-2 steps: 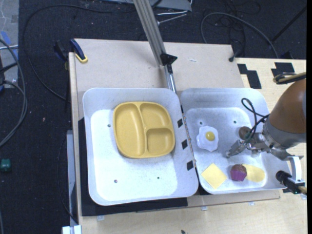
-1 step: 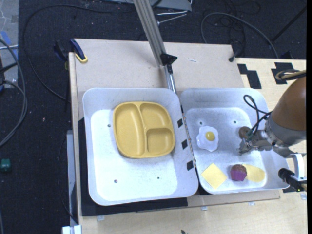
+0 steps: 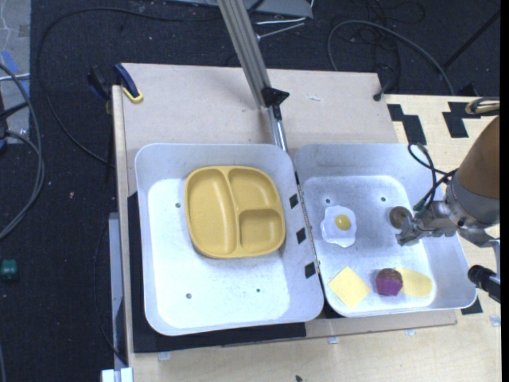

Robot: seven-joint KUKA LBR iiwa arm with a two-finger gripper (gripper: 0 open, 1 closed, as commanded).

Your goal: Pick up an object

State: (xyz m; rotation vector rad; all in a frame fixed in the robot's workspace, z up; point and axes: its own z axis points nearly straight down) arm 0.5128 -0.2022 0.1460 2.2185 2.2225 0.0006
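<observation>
The gripper (image 3: 407, 228) hovers low over the right bin (image 3: 359, 159), its grip state impossible to tell, beside a fried egg (image 3: 339, 227), with a cheese slice (image 3: 349, 286), purple ball (image 3: 388, 282) and yellow piece (image 3: 417, 283) nearer.

Two bins sat side by side on the table (image 3: 207, 102), the left bin (image 3: 159, 213) touching the right bin (image 3: 358, 161) along their shared edge. A divided plate (image 3: 235, 212) lay in the left bin, toward its rear and its right side. In the right bin, a fried egg (image 3: 339, 228) lay near the middle. A cheese slice (image 3: 349, 286), a round piece (image 3: 388, 282) and a flat piece (image 3: 417, 283) lay in a row along the front edge, left to right, the last two touching. The tool (image 3: 402, 228) hung over the right bin's right part, right of the egg and behind the row.
</observation>
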